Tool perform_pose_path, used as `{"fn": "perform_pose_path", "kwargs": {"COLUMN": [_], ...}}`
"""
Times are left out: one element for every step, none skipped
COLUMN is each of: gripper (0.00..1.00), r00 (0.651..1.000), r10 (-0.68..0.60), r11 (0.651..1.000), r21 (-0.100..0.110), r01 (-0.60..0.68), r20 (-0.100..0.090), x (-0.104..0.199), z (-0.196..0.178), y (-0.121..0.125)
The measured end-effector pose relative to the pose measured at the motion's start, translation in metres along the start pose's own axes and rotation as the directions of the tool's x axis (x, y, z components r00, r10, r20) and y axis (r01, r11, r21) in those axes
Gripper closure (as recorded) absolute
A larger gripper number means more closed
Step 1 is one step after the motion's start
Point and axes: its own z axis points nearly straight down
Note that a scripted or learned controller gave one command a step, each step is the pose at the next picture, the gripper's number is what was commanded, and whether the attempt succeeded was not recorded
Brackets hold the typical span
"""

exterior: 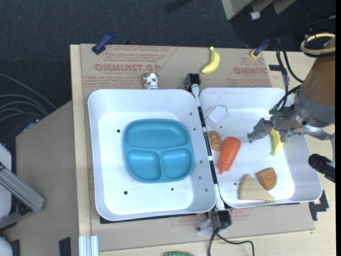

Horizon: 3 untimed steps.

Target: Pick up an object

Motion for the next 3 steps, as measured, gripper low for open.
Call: {"fn": "perform_pose_path", "kwargs": {"gripper": [0.0,0.0,1.0], "r00": [1.0,1.0,1.0], "r10": [0.0,0.0,0.0], "r11": [1.0,1.0,1.0], "r21": [0.002,-0.002,-0.005], "r01": [0.0,0.0,0.0], "r20": [0.0,0.001,0.001], "x": [0.01,-0.002,-0.002], "z": [0.108,0.143,0.133], "y": [0.029,0.107,0.108]}}
